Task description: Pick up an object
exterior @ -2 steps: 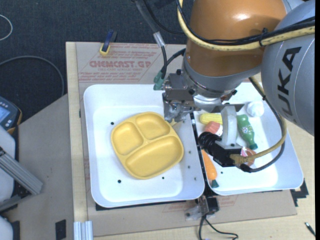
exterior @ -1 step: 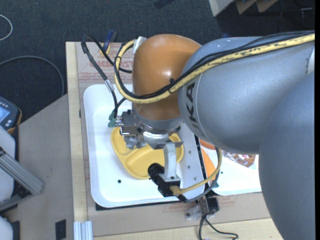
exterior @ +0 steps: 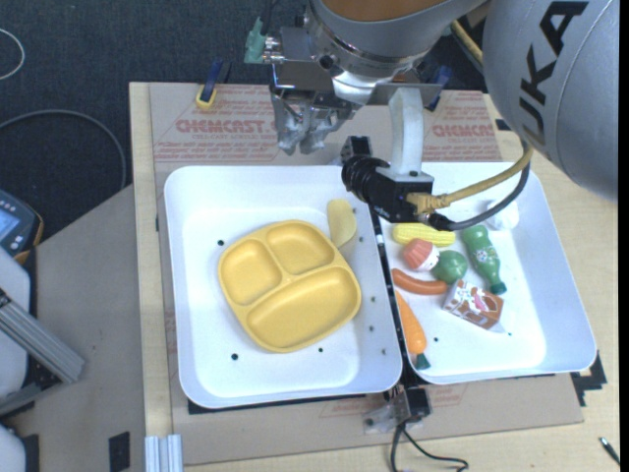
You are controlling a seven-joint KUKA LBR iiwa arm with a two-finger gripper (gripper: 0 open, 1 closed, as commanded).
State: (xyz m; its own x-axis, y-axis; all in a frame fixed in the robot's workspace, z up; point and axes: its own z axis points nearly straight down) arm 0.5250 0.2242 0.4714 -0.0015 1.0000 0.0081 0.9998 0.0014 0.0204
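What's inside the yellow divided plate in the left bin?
All three compartments of the yellow divided plate look bare. A pale yellow piece lies beside its upper right rim, outside it. What lies under the plate is covered.

Dark carpeted floor (exterior: 118,28) surrounds the bench; a printed cardboard sheet (exterior: 226,121) covers the benchtop. Grey cable (exterior: 12,52) loops on floor, upper left.

Left bin (exterior: 187,264): white, black dots. Divided plate (exterior: 288,285): yellow. Right bin (exterior: 550,293): white. Toy corn (exterior: 423,234): yellow. Carrot (exterior: 413,328): orange. Sausage (exterior: 420,283): red-orange. Bottle (exterior: 484,254): green. Small packet (exterior: 473,304): red and white print. Tabletop (exterior: 226,116): tan, red lettering.
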